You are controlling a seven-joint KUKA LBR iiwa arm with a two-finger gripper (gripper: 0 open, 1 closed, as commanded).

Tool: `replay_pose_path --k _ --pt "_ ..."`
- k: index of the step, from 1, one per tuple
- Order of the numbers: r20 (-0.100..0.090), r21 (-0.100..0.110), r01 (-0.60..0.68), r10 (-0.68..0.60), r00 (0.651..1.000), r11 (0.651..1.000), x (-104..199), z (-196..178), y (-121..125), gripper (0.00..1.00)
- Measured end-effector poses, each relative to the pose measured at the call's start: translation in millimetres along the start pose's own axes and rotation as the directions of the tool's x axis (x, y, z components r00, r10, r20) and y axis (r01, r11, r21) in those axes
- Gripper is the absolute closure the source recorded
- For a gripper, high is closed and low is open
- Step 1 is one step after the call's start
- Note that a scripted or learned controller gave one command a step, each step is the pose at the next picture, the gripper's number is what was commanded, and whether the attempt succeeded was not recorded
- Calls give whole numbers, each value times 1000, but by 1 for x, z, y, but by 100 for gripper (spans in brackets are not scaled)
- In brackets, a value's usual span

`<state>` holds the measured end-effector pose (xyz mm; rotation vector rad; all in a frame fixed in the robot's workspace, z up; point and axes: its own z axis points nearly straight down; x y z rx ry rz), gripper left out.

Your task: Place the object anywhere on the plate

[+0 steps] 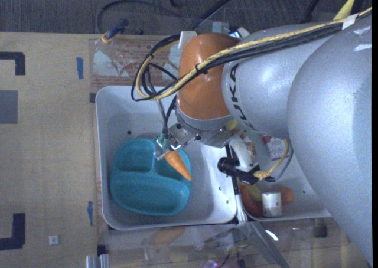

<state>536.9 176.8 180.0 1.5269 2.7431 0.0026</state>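
Observation:
A teal plate (144, 181) with moulded compartments lies in the left white bin (112, 113). An orange toy carrot (178, 164) hangs over the plate's upper right edge, its tip pointing down and to the right. My gripper (165, 146) reaches down from the orange-banded wrist and is shut on the carrot's wide top end, where a bit of green shows. The arm hides the bin's upper right part.
The right bin (307, 205) holds a white cube (271, 202), a reddish-orange item (286, 195) and a yellowish piece (254, 190), partly under the arm. Yellow and black cables loop above the wrist. A black fitting (230, 167) sticks out near the divider between the bins.

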Motion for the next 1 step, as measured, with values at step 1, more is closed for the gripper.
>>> replay_pose_path --k 1 --pt "0 0 0 0 1000 1000 0 0 0 0"
